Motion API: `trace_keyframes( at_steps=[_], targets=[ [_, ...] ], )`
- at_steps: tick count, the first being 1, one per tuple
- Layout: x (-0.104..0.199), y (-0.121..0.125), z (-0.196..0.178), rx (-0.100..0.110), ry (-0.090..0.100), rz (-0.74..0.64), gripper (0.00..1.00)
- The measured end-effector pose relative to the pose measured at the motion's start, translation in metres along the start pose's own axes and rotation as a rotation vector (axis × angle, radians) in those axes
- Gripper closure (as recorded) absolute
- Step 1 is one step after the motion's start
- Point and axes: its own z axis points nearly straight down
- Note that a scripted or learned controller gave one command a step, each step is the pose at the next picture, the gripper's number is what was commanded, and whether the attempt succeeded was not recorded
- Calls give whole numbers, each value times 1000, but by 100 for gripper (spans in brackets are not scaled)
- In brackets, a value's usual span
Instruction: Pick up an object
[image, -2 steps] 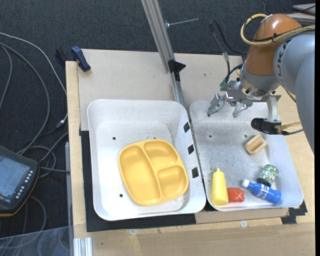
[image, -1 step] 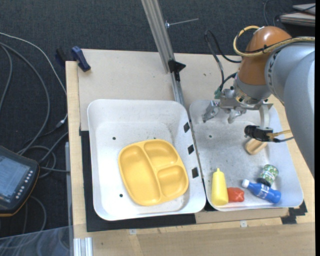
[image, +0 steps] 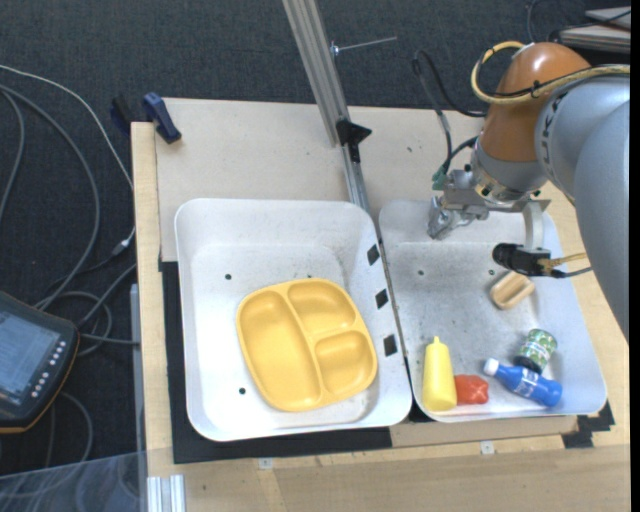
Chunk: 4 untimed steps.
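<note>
The right bin (image: 452, 300) has open floor through its middle and along its left wall, from the far end towards the near one. The tool (image: 443, 222) hangs over the bin's far left corner and takes up that entry. A tan block (image: 511, 290) sits by the right wall. The near edge is crowded by a yellow bottle (image: 437, 375), a red piece (image: 471, 389) touching it, a blue bottle (image: 525, 383) and a green can (image: 537, 347). A slanted metal post (image: 318, 70) rises at the far end of the seam between the bins. In the left bin (image: 215, 245) a yellow plate (image: 307, 343) fills the near middle, leaving bare strips along the far and left walls. The far worktop (image: 250, 150) lies open.
</note>
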Motion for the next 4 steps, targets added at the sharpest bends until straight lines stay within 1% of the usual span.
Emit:
trace_keyframes(
  at_steps=[1, 3, 4],
  targets=[
    [7, -7, -55, -6, -1, -1, 100],
    [3, -4, -146, -6, -2, -1, 100],
    [60, -18, -137, 4, 1, -5, 100]
  ],
)
